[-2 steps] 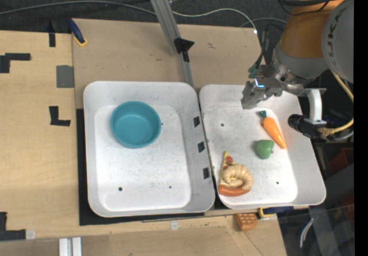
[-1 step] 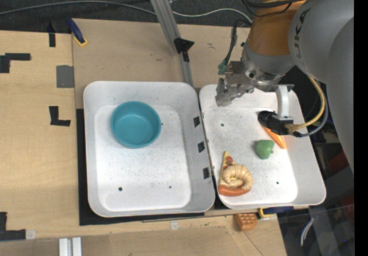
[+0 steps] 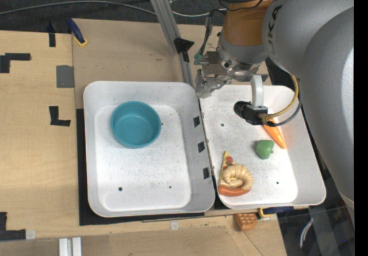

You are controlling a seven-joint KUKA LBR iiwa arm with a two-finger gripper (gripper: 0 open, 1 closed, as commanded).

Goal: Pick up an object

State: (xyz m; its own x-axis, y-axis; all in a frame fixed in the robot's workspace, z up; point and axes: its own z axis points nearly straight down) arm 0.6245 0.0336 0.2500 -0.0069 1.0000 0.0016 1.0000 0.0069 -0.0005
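The arm (image 3: 299, 30) hangs its claw (image 3: 208, 83) over the right bin's (image 3: 299, 191) top-left corner, grip state unclear.

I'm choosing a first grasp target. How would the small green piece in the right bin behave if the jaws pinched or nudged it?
The green piece looks small and rounded, so it may roll or slip out of a pinch. It seems light, probably a plastic toy, so a nudge could send it sliding on the smooth right bin. It lies close to the orange carrot, which could get bumped.

Grey KUKA arm (image 3: 322, 48), orange band (image 3: 253, 2)
Smooth rounded grey shell; black cables loop over the orange section; metal wrist below.
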